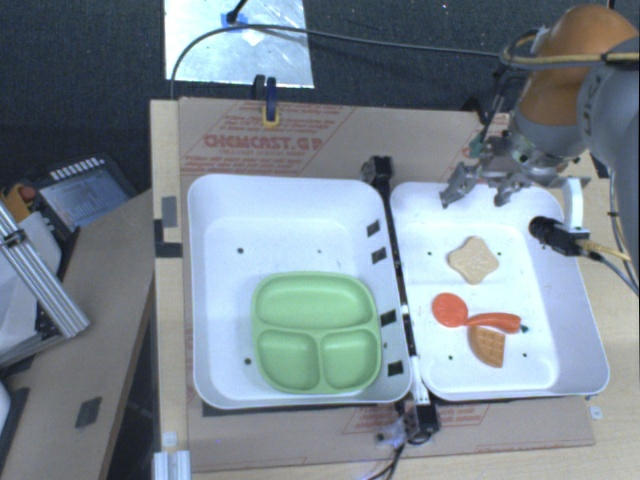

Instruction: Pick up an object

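Pincer point(480, 190) hangs over the far edge of the right bin point(575, 308), fingers spread open and pointing down, nothing between them. Arm point(580, 78) reaches in from the right, grey with the orange band above the wrist. Right bin holds three candidates: a pale tan waffle-like piece point(472, 260) near the middle, just short of the pincer toward the near side; an orange-red spoon point(473, 314) lying crosswise nearer the front edge, bowl to the left, handle to the right; a small golden wedge point(488, 347) just below the spoon's handle, touching it or nearly so, cannot tell which. Left bin point(215, 268) carries a green divided plate point(316, 331) in its near half, three compartments, all bare. Both bins sit side by side on the counter point(300, 133). Step in hand, as I judge it: approach, before any descent; no object is selected by contact yet. Nearest target looks to be the pale piece. Next move would call for shifting toward the bin's centre, lining the open fingers across the piece's narrower span, then lowering close to the bin floor before closing. The piece lies flat and low, so a shallow descent would likely close on air.
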`<action>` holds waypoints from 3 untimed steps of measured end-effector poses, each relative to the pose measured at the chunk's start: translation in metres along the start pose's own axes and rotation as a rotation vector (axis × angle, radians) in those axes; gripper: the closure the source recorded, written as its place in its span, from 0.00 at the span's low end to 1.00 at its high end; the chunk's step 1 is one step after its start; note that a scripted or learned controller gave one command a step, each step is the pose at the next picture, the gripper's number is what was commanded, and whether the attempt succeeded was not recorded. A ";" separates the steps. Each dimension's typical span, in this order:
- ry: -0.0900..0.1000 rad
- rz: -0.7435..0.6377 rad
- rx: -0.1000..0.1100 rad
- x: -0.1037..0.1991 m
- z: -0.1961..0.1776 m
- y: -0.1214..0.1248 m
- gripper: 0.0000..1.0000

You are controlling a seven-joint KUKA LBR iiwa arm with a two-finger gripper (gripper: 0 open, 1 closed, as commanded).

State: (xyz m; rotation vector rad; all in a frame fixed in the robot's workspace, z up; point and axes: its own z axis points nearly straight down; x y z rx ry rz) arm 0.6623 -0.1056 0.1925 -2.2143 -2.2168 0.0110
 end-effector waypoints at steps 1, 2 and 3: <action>-0.001 -0.002 -0.012 0.000 -0.008 0.003 0.00; -0.001 -0.001 -0.010 0.005 0.036 -0.002 0.00; -0.001 -0.005 -0.009 0.008 0.093 0.007 0.00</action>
